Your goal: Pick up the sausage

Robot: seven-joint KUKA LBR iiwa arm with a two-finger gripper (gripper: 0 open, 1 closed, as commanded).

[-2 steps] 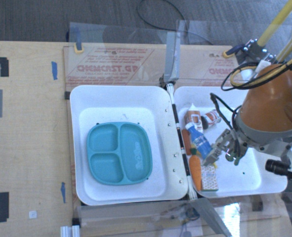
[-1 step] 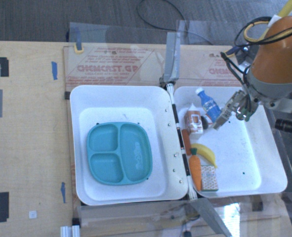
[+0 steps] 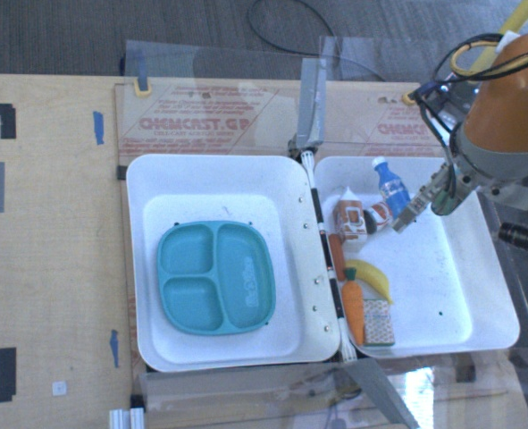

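The sausage (image 3: 336,254) is a thin reddish-brown stick lying along the left wall of the right bin (image 3: 460,284), between a brown-and-white can (image 3: 350,217) and a banana (image 3: 373,278). My gripper (image 3: 406,219) hangs over the upper middle of the right bin, right of the can and just below a blue bottle (image 3: 390,184). It is well to the right of the sausage and a little farther back. Nothing shows in its grasp.
A carrot (image 3: 353,311) and a small packet (image 3: 379,323) lie at the right bin's front left. A small red-and-white item (image 3: 378,212) sits beside the can. The left bin (image 3: 147,239) holds a teal divided plate (image 3: 216,277).
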